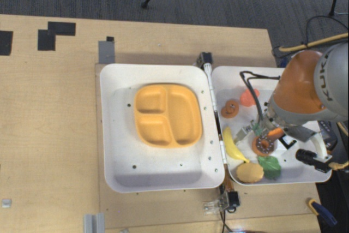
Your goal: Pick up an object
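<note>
The right bin holds several toy foods. A brown doughnut and a pink piece lie at its left and middle. A yellow banana, a tan potato-like lump and a green piece sit near the front. My gripper is down in this bin, right over a small round orange-brown object, with an orange sliver beside it. The arm's orange band hides the bin's back right.
The left bin holds a yellow-orange divided plate. A metal divider runs between the two bins. Black cables loop over the right bin's back. Bare wooden bench extends to the left.
</note>
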Motion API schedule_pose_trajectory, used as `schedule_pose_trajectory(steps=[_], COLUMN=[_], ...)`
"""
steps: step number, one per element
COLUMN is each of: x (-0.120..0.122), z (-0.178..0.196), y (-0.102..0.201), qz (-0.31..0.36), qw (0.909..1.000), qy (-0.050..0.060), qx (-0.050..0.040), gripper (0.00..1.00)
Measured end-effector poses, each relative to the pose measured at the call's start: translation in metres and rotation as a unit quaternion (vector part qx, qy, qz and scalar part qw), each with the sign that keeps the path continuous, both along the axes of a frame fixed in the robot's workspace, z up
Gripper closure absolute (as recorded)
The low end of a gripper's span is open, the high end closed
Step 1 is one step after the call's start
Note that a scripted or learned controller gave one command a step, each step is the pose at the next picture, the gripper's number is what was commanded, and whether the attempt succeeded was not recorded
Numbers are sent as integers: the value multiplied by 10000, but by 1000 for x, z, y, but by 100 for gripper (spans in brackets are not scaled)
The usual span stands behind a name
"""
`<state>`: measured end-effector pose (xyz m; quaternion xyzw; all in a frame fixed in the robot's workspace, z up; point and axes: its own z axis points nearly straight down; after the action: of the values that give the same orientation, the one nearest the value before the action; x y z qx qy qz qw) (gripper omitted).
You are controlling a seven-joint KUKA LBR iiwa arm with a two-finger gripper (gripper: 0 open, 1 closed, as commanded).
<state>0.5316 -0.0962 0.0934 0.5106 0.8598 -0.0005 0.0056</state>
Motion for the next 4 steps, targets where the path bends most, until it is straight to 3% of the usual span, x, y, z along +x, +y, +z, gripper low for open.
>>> schedule_pose_trajectory(steps=[1, 2, 3, 4], x=[9, 34, 17, 16], z=[25, -5, -3, 8], y=[0, -29, -26, -24], qz=[316, -172, 2597, 2604], qw=[9995, 9998, 9657, 9655], qy=[27, 30, -53, -16], qx=[30, 49, -21, 14], gripper=[0, 0, 0, 100])
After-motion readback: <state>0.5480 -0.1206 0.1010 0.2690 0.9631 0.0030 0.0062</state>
